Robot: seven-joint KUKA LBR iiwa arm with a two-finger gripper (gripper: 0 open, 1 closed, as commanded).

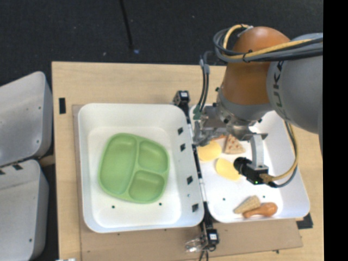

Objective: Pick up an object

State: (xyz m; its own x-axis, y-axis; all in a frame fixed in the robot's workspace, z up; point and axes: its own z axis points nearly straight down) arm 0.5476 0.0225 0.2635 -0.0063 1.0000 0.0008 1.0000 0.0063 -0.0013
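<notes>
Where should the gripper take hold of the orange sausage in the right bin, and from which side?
Grip the sausage across its middle, coming straight down. It lies flat and long, left to right; the bread piece touches its left end, so stay right of that.

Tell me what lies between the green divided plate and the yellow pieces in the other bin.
In the camera view, bare white floor, then the two bins' adjoining walls, lie between the green divided plate and the yellow pieces.
</notes>
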